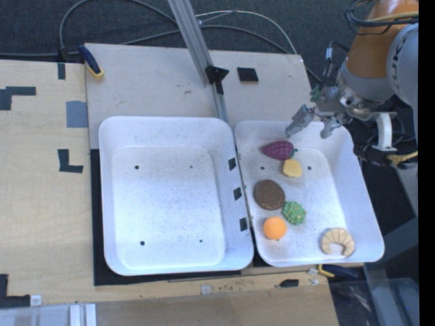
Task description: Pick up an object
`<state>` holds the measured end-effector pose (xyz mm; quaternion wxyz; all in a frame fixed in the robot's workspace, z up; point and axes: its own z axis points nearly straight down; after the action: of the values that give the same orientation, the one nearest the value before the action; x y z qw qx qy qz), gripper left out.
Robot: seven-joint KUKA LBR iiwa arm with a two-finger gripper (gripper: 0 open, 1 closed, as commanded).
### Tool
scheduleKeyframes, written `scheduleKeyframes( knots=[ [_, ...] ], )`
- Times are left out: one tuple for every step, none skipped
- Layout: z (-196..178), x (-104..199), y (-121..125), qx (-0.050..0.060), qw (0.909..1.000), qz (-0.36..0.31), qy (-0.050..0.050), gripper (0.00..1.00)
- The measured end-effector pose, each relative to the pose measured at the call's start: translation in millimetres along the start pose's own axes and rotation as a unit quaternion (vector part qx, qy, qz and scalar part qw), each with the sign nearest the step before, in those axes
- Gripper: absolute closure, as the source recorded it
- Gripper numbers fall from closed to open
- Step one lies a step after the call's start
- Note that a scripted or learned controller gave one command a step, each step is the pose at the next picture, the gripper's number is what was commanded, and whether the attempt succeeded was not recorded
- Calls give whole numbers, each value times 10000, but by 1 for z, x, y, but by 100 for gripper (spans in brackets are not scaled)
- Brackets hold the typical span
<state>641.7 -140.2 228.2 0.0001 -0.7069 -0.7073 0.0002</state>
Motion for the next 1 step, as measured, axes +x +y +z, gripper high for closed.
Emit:
scheduleKeyframes(
  knots=[
    [-10, 0, 0, -1, 10000, -4, 1, 100]
  ],
)
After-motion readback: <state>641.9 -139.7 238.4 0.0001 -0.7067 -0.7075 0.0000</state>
